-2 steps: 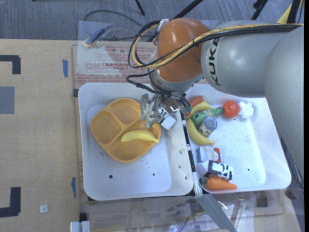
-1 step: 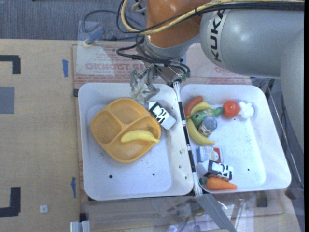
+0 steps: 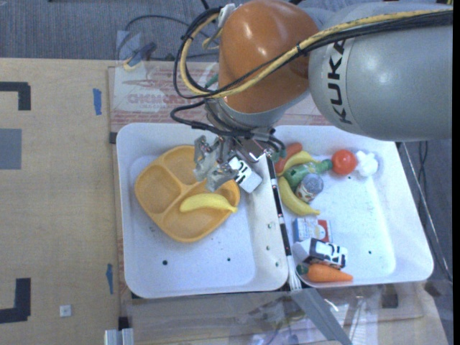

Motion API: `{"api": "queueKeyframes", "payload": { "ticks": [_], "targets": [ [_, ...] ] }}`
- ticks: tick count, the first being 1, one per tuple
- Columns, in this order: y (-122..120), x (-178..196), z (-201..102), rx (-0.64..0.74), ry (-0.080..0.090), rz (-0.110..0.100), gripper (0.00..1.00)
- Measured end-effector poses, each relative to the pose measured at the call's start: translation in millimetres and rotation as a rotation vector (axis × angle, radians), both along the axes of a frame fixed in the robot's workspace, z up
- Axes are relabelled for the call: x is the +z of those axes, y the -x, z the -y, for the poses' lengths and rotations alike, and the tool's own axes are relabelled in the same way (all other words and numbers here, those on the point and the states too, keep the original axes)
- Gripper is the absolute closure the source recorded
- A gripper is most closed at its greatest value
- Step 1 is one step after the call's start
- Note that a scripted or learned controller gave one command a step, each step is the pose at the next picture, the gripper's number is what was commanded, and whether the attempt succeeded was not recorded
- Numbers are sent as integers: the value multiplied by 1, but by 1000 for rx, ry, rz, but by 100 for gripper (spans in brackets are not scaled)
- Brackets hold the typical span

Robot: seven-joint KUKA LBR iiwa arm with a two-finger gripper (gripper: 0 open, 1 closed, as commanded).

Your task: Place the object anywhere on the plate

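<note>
A yellow divided plate (image 3: 162, 192) lies in the left bin (image 3: 187, 264). A yellow banana-shaped piece (image 3: 207, 203) rests on the plate's right compartment, near its rim. My gripper (image 3: 212, 172) hangs just above the plate's right side, its metal fingers (image 3: 203, 160) pointing down. The fingers stand slightly apart with nothing between them, and their tips end just above the banana piece. The orange wrist band and grey arm cover the bins' far edge.
The right bin (image 3: 381, 228) holds a second banana (image 3: 296, 198), a red tomato (image 3: 343, 162), a white lump (image 3: 367, 164), a grey can (image 3: 311, 186), a small carton (image 3: 314, 230), a black-and-white toy (image 3: 328, 252) and a carrot (image 3: 328, 273). A ridge (image 3: 277, 221) divides the bins.
</note>
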State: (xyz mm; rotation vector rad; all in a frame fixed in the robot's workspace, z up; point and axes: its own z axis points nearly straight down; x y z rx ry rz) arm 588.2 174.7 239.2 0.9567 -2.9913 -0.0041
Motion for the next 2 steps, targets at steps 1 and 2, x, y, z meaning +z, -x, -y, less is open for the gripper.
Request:
{"api": "queueKeyframes", "payload": {
  "ticks": [1,2],
  "targets": [
    [20,111,-20,15,0,2,100],
    [-27,30,-11,-71,1,0,100]
  ]
}}
